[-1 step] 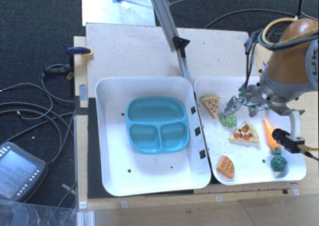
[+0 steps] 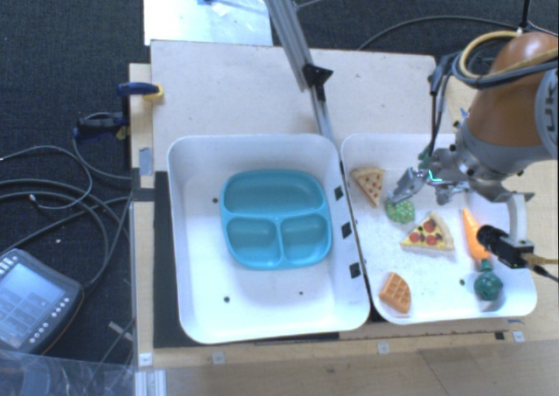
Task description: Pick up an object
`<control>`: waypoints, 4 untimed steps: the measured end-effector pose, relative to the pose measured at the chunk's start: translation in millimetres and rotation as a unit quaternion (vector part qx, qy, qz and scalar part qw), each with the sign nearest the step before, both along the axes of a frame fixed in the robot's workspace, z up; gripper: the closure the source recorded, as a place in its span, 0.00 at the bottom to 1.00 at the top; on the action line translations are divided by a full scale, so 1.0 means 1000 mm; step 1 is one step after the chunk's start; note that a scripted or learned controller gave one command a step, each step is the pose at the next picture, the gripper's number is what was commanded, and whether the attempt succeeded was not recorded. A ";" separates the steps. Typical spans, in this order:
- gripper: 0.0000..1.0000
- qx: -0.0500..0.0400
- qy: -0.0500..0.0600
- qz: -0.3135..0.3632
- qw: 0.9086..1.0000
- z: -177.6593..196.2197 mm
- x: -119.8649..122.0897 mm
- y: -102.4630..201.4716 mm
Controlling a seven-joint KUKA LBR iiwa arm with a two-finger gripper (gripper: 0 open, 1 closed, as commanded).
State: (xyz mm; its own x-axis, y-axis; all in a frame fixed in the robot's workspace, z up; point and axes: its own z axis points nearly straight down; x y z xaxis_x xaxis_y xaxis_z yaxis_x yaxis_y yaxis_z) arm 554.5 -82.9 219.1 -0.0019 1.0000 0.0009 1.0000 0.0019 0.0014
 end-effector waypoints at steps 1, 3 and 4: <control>0.00 0.000 0.003 -0.001 1.000 -0.052 -0.011 0.001; 0.00 0.000 0.002 -0.001 1.000 -0.130 -0.008 0.002; 1.00 0.000 0.000 -0.001 1.000 -0.118 -0.007 0.001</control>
